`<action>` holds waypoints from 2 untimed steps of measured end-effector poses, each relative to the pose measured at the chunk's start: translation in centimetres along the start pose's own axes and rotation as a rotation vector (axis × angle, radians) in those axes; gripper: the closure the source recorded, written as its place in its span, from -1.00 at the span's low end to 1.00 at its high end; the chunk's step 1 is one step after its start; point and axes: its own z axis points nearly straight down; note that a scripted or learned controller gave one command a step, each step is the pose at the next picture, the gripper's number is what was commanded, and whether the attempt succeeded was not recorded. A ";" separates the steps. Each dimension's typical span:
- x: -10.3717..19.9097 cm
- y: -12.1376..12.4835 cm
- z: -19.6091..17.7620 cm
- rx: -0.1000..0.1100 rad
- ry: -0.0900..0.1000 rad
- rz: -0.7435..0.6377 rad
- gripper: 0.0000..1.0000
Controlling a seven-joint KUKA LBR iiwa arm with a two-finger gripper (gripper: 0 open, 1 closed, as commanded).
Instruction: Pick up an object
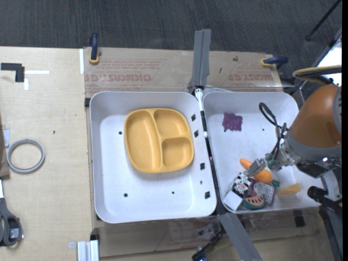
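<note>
A robot arm's claw [260, 167] is reaching low into the right bin [247, 140], its fingers pinching an orange toy carrot [255, 169] beside a heap of small toys [253, 192], though the pick is looking unfinished, the carrot not yet lifted clear.

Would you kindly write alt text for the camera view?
The grey arm's gripper sits low in the right white bin, at an orange carrot-shaped toy amid small toys. A yellow divided plastic plate lies in the left white bin.
</note>
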 end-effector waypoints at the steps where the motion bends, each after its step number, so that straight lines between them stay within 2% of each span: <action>1: -0.1 0.0 -0.9 0.000 0.000 0.003 1.00; 2: 8.4 6.7 -9.9 0.002 0.000 0.112 1.00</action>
